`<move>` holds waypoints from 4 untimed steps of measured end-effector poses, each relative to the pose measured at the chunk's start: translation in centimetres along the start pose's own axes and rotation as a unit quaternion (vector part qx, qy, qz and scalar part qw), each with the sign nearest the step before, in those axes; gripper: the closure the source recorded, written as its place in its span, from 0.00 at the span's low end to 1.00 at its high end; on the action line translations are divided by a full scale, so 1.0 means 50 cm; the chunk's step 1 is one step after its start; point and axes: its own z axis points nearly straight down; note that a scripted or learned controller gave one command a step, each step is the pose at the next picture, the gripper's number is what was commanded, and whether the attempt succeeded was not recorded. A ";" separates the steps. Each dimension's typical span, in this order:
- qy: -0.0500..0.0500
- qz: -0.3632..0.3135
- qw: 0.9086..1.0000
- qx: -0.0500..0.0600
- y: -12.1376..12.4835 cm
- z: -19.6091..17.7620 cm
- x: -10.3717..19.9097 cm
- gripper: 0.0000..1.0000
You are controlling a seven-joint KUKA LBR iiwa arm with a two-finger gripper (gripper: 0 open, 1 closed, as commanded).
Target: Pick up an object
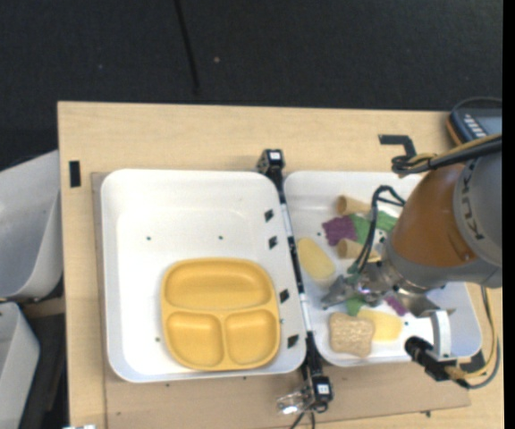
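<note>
Reaching in from the right, arm is low over the right bin, gripper down among the clutter near the divider. Can't tell its state from this angle. Around it: pale yellow piece, purple item, green bit, tan textured block. Left bin holds a yellow divided tray.

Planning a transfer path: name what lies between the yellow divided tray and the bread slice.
In the camera view, the bins' adjoining white walls with black clips separate the yellow tray from the bread slice.
</note>
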 end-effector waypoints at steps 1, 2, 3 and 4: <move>0.000 -0.004 1.000 -0.003 0.060 -0.084 0.027 0.00; 0.001 -0.001 1.000 0.000 -0.017 -0.123 0.031 0.00; 0.000 0.001 1.000 -0.002 -0.013 -0.141 0.029 1.00; 0.002 -0.007 1.000 -0.003 -0.012 -0.202 0.192 1.00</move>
